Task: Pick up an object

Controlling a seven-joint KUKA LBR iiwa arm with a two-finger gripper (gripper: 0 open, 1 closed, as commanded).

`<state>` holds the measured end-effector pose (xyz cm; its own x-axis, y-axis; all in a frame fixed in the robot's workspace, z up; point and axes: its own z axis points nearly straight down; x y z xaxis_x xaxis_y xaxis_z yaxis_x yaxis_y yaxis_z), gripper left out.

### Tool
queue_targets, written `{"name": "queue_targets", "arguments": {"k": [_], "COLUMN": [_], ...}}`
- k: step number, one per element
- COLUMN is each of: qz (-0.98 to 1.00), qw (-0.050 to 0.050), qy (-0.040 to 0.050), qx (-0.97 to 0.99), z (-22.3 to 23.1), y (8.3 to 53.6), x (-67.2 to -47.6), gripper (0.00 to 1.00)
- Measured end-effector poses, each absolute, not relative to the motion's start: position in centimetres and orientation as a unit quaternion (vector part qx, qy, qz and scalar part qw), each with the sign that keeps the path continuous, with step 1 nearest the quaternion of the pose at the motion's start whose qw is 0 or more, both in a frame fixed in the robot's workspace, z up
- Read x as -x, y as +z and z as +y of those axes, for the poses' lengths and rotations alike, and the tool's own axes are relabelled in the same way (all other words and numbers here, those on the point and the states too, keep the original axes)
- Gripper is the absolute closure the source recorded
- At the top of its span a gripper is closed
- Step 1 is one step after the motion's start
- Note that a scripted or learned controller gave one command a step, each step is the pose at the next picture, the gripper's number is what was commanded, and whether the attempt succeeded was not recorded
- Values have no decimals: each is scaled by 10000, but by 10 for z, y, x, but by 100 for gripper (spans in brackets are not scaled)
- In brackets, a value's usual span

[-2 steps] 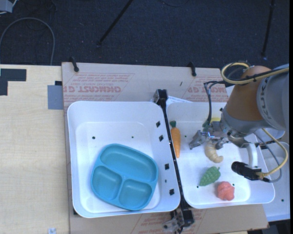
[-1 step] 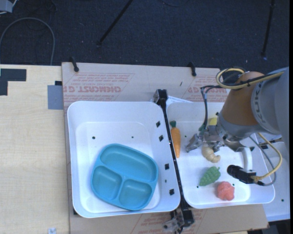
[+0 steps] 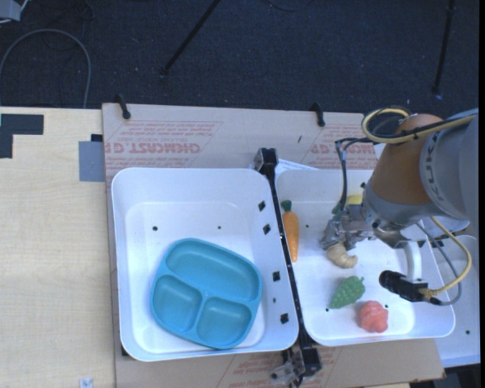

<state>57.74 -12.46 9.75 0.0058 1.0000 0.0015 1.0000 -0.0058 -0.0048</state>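
Note:
In the right bin (image 3: 404,323) lie an orange carrot (image 3: 291,231) along the left wall, a beige mushroom-like piece (image 3: 340,255), a green leafy toy (image 3: 348,291), a pink-red round toy (image 3: 373,316) and a bit of a yellow object (image 3: 354,200) under the arm. My gripper (image 3: 337,237) hangs low over the bin's middle, right above the beige piece and touching or almost touching it. The wrist hides its fingertips.
The left bin (image 3: 133,217) holds a blue divided plate (image 3: 206,292). A black divider bar (image 3: 276,241) runs between the bins. A black cable fitting (image 3: 404,285) and hoses lie over the right bin's right side. Light wooden bench stretches to the left.

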Motion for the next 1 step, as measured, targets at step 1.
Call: {"name": "queue_targets", "arguments": {"k": [1], "qz": [-7066], "qw": [9], "qy": [4], "qx": [7076], "z": [-119], "y": [144], "x": [-571], "gripper": [100]}}
